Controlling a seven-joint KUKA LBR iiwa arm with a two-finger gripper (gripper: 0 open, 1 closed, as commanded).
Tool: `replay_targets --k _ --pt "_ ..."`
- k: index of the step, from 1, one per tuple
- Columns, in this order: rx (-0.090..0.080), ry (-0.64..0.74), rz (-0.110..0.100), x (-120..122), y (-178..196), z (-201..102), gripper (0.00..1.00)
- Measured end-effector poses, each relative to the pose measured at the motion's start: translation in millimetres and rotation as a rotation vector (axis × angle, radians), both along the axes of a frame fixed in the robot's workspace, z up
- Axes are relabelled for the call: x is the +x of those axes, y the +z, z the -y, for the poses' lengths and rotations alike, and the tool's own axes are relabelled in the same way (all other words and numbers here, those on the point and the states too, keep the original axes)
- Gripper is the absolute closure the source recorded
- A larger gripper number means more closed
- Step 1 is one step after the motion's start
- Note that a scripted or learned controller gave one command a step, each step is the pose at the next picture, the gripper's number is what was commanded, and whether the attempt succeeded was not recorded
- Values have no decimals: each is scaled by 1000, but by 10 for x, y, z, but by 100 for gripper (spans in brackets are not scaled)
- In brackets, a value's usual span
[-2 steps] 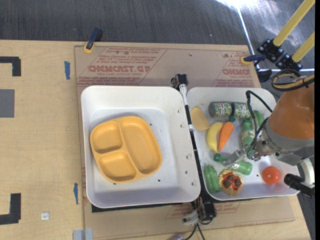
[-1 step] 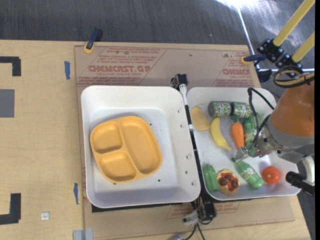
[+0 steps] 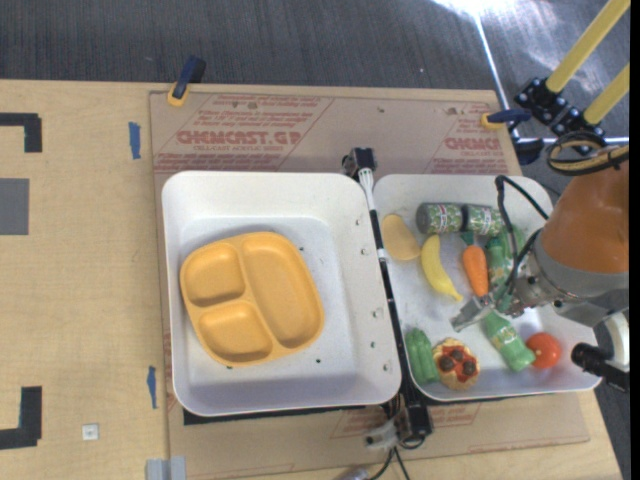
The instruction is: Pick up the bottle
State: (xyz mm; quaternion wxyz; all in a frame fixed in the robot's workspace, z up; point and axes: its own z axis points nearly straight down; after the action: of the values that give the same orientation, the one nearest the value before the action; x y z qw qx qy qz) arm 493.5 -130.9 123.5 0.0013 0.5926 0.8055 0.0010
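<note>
The gripper (image 3: 487, 311) was poised low in the right bin (image 3: 400, 190), beside the green bottle (image 3: 507, 343) near its front edge; finger spacing could not be told. The adjacent carrot (image 3: 475, 269) or tomato (image 3: 545, 349) might be caught instead.

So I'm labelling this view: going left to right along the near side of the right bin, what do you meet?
Green pepper → small pizza → green bottle → tomato.
</note>
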Motion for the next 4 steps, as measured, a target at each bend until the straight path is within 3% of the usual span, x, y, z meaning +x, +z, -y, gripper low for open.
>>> replay_targets --k 1,2,3,4 --pt "-1 -1 4 10 101 0 100" --pt "1 -421 -2 -99 1039 -487 100" --pt "1 -421 -2 -100 1039 -486 0" --pt "1 -292 -4 -146 146 53 0"
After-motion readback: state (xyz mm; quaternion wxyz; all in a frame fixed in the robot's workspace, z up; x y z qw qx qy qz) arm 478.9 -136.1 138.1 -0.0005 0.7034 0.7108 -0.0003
